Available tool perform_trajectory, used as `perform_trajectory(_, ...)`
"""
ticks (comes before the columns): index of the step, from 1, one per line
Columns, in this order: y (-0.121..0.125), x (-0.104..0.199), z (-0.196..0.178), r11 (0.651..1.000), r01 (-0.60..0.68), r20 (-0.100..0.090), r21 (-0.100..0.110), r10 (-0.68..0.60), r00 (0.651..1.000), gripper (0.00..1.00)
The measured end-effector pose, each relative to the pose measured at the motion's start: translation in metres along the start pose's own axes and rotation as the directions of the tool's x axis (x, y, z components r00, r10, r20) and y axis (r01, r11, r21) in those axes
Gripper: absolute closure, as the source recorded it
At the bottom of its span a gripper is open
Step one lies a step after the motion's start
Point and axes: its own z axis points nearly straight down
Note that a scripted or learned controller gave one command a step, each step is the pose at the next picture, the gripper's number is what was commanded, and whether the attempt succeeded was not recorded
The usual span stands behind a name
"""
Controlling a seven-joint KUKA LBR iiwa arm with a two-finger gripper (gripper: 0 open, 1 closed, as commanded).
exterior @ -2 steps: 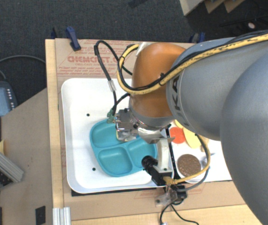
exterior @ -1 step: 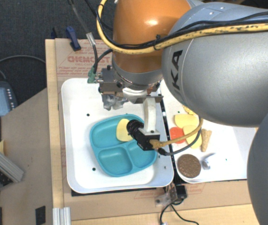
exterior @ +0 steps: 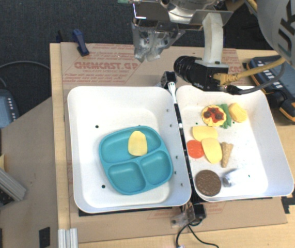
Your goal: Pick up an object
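Observation:
My gripper (exterior: pixel 148 48) hangs high above the bench, behind the far edge of the left bin (exterior: pixel 85 112), with nothing seen in it. In that bin a teal divided plate (exterior: pixel 137 164) carries a yellow piece (exterior: pixel 137 142) in its far compartment. The right bin (exterior: pixel 261 138) holds a small pizza-like toy (exterior: pixel 214 115), a yellow lump (exterior: pixel 237 112), two pale yellow pieces (exterior: pixel 204 133) (exterior: pixel 212 150), an orange-red disc (exterior: pixel 195 149), a tan cone (exterior: pixel 226 153), a brown round cookie (exterior: pixel 208 182) and a small silver thing (exterior: pixel 228 179).
A blue clip (exterior: pixel 80 42) lies on the brown board behind the left bin. The ridge between the bins (exterior: pixel 177 123) runs front to back. Bare white floor shows along the left bin's far and left sides and the right bin's right side.

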Motion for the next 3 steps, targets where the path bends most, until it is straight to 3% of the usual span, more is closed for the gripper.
perform_trajectory(1, -0.056, -0.001, 0.174, 0.999, -0.003, 0.016, 0.039, 0.003, 1.000, 1.00)
perform_trajectory(2, -0.018, 0.000, -0.010, 1.000, -0.001, 0.000, 0.000, 0.001, 1.000, 1.00)
perform_trajectory(3, -0.055, -0.001, 0.189, 0.999, -0.003, 0.015, 0.035, 0.003, 1.000, 1.00)
